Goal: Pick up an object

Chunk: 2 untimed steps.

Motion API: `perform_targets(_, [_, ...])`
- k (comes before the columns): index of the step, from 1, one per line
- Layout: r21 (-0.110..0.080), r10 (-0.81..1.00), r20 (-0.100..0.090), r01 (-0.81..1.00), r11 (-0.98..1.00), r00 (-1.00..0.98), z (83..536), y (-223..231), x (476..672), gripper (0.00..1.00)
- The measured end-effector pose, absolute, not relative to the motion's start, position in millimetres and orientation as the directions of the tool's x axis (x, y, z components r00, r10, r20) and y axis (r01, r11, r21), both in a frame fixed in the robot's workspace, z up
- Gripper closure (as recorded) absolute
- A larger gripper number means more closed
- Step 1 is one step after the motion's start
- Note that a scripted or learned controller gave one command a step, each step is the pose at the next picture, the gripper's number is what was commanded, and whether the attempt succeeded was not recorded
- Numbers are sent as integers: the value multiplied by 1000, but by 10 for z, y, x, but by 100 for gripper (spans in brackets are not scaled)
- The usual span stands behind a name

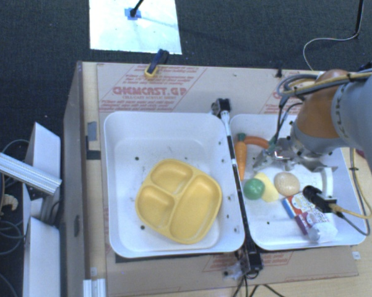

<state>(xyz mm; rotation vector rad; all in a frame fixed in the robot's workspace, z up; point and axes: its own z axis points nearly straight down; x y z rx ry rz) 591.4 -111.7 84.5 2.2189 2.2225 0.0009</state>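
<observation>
Arm [334, 113] low over right bin's [260, 237] far edge; fingers' state unclear; left bin [121, 166] roomy beside yellow tray [178, 200]

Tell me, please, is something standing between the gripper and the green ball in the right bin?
Nothing visible does. The gripper hangs just above and right of the small round green ball, with bare white bin floor between them. The pale yellow object touches the ball's right side only.
</observation>
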Motion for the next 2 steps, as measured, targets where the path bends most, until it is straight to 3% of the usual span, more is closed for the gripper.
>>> perform_targets(1, [1,1000,0,1000,1,-1,843,-1220,5525,0])
perform_targets(2, [3,1000,-1,1000,3,-3,851,-955,6062,0])
